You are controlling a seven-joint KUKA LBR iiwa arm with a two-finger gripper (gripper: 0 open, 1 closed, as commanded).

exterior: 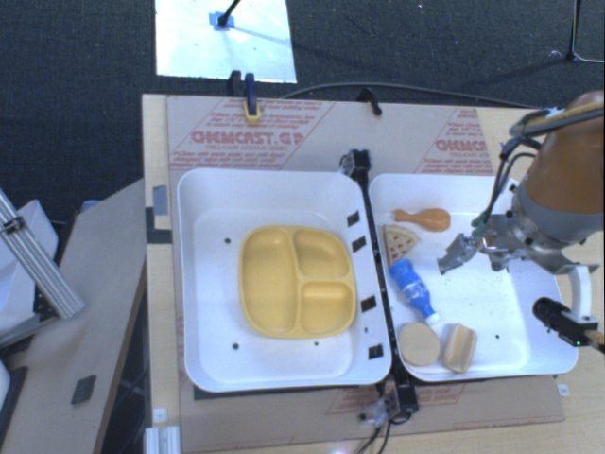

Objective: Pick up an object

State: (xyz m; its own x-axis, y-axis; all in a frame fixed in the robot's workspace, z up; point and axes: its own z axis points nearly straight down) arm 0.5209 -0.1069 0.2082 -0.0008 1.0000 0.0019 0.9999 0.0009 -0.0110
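In the right bin (492, 339) lie a chicken drumstick (424, 218) at the back, a pizza slice (398, 243) left of centre, a blue bottle with a white cap (412, 289) along the left wall, and a round cookie (420, 344) and a bread slice (459, 347) at the front. My gripper (458, 253) hangs over the middle of this bin, right of the pizza slice and the bottle, pointing left. Its fingers look open with nothing between them.
The left bin (203, 282) holds a yellow divided plate (295, 281). A black divider with clips (371, 253) runs between the two bins. The arm's orange band (567, 164) and grey wrist cover the right bin's far right side.
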